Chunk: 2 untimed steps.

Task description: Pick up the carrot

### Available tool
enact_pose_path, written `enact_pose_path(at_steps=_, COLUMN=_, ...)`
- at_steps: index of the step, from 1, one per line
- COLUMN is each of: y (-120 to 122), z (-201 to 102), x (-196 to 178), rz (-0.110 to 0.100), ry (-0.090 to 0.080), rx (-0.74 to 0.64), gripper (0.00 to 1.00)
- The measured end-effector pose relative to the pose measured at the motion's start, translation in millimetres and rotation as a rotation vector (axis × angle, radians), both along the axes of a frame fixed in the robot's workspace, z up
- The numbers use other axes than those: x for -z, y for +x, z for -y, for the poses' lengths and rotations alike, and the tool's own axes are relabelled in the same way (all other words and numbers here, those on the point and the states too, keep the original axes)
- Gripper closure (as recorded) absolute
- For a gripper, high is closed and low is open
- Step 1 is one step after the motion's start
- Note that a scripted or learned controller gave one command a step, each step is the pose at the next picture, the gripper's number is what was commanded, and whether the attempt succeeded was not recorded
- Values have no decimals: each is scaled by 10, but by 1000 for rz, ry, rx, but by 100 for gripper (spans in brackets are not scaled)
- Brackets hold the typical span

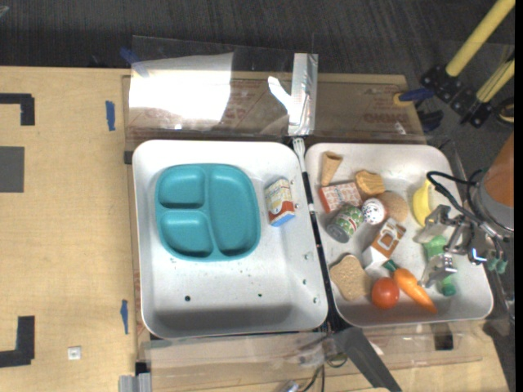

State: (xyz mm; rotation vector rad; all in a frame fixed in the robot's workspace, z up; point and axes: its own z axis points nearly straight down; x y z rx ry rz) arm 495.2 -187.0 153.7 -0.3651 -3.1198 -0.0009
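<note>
1 fixed camera looks down at a slant over both white bins (163, 300).

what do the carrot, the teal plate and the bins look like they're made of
The carrot looks like moulded plastic toy food: even bright orange, smooth, with a green stub at its top. The teal plate also looks plastic, matte, with three moulded compartments and rounded edges. The left bin and right bin look like thin white plastic or coated metal with a soft sheen; the view leaves that open.
</note>
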Motion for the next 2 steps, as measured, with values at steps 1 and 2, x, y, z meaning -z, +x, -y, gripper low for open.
enact_pose_path(at_steps=1, y=-113, z=-260, x=588, rz=8, ry=-3, rx=-125, gripper=0)
enact_pose_path(at_steps=2, y=-120, z=-426, x=637, rz=12, ry=-6, rx=-32, gripper=0)
